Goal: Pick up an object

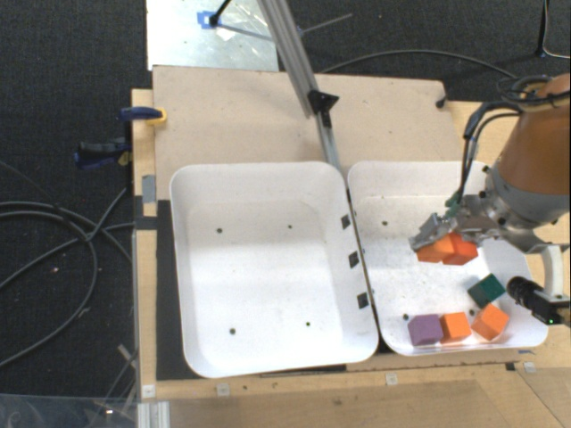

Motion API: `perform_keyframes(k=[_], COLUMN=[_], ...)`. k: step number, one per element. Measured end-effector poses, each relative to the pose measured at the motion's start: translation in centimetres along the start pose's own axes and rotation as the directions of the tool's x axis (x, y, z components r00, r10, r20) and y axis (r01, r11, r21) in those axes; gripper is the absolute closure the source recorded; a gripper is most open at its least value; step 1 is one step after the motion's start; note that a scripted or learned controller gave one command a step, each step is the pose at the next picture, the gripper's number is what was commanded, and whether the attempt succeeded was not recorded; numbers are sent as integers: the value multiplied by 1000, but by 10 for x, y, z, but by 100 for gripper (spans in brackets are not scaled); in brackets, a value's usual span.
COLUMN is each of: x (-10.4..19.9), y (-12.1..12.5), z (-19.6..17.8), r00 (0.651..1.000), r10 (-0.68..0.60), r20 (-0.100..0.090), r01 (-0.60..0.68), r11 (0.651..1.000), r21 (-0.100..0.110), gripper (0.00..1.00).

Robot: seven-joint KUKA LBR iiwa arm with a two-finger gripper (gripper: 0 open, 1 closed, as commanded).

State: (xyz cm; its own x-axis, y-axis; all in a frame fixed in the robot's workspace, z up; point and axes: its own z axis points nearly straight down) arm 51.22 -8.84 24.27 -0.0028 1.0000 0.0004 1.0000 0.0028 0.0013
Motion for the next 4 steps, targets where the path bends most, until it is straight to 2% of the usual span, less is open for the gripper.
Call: perform_keyframes(k=[1,2,3,4], x=[-13,-13,-21,74], y=[-15,-14,-11,30], z=[148,136,148,49], r00=[1000,1000,1000,1000], r10=[1,-1,1,-12], r20=[1,1,0,-3], r01=[-1,1,-1,12], r11=[1000,1000,1000,1000], r21=[-1,-3,-5,-8], gripper=[0,100,100,100])
